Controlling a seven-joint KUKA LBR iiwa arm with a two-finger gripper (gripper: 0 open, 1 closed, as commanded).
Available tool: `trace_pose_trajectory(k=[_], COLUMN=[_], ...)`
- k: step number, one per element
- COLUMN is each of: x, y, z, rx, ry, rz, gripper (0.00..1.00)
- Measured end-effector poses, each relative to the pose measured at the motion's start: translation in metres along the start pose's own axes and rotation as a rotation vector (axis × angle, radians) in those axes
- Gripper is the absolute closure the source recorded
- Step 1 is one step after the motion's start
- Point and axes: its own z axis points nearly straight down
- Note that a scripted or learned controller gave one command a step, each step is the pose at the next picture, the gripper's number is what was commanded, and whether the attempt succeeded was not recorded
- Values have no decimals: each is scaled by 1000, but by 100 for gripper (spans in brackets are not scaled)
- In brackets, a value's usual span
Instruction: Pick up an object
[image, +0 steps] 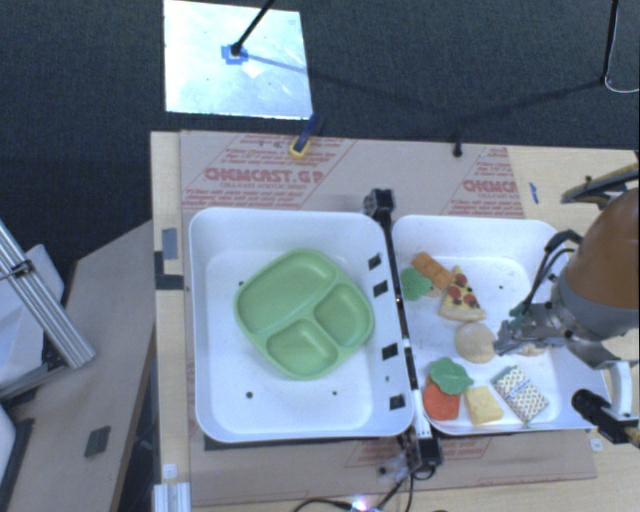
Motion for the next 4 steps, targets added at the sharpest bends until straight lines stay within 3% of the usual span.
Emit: trace_pose_trajectory(k=[1, 2, 4], x=[6, 6, 93], y=[-6, -4, 56], z=[-49, -68, -59], rx=[-1, 0, 1], ry=[0, 0, 1], rz=[0, 0, 0], gripper=[100, 100, 100])
